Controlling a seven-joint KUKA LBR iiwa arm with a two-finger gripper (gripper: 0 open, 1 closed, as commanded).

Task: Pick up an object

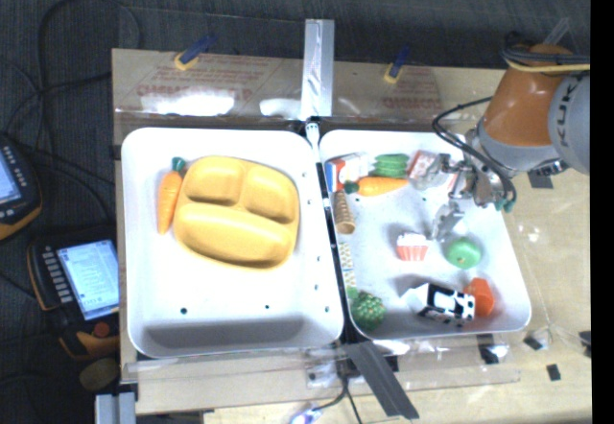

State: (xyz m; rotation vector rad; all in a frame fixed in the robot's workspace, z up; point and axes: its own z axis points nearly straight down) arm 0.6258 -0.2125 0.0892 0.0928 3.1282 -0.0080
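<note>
Hovering over the right bin (523,293), the gripper (449,219) hangs just above a green apple (464,252); jaws' state cannot be told.

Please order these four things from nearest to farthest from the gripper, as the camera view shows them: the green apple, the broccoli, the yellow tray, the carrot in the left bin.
From the gripper:
1. Green apple, just below it in the right bin.
2. Broccoli, at the right bin's lower left corner.
3. Yellow tray, in the middle of the left bin.
4. Carrot, at the tray's far left side.
</note>
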